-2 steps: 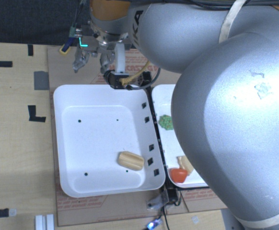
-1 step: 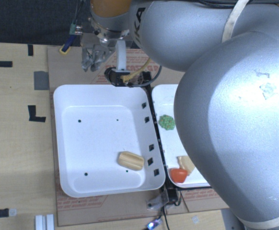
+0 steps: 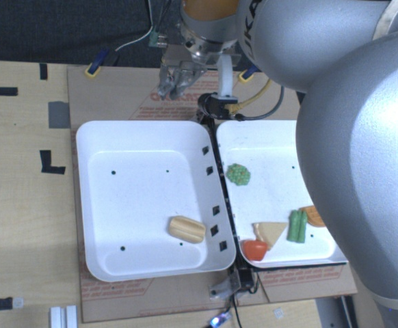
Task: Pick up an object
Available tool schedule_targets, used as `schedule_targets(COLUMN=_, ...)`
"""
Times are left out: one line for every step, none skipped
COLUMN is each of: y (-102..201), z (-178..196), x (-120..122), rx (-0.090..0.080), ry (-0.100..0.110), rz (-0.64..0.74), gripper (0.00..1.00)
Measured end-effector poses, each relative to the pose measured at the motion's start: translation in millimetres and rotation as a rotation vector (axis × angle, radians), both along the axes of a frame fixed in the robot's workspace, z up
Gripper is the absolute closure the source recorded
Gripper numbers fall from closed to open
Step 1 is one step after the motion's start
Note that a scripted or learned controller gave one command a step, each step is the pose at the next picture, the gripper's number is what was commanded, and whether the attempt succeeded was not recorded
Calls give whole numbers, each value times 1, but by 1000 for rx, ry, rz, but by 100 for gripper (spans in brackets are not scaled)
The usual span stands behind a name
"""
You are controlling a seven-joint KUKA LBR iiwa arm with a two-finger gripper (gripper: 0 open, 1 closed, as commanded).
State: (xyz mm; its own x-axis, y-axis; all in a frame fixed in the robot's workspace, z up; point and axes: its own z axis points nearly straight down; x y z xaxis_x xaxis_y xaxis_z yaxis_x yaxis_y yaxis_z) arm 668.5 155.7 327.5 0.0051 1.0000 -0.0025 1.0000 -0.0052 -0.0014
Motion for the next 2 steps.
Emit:
schedule_targets(y=56, z=64, x=-1, rx=5, ry=-6, rz=11, gripper=100)
schedule_targets(y=-3, z=-13, x=-1, rx=-2, ry=6, rz=2, gripper=100)
